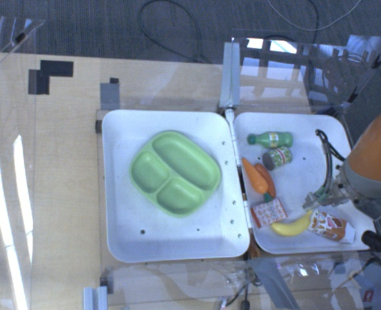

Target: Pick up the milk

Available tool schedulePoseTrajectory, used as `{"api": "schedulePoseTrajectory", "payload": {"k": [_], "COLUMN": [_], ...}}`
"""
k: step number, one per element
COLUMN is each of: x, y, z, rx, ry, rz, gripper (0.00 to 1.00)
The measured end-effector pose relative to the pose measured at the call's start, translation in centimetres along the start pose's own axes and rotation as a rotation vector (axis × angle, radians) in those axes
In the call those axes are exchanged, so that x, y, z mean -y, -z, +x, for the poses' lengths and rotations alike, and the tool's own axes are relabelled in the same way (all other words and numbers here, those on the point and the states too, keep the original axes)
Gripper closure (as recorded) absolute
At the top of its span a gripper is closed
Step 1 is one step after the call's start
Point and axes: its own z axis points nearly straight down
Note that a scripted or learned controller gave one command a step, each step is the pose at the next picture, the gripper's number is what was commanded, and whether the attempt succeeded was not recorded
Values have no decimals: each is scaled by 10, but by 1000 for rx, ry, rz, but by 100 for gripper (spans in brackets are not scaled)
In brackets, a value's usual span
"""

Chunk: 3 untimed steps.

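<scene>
The milk [330, 227] is a small white and orange carton lying on its side near the front right corner of the right bin [303, 123]. My gripper [319, 199] hangs just above and behind the carton, close to its left end and to the tip of the banana. The grey arm with its orange band [376, 152] reaches in from the right edge. Nothing can be seen held in the gripper.
A banana [292, 225] lies touching the milk's left end. A small red box [268, 212], a carrot [259, 177], a dark can [278, 158] and a green bottle [270, 138] lie further left and back. The left bin [123, 237] holds a green divided plate [175, 172].
</scene>
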Motion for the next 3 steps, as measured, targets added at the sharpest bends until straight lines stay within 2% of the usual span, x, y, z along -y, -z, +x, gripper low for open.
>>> {"api": "schedulePoseTrajectory", "payload": {"k": [1,2,3], "x": [0,6,8], "y": [0,-21,-4], "z": [0,-23,-26], "rx": [0,-2,-1], "ry": [0,-15,63], "rz": [0,-2,2], "gripper": [0,0,0]}}
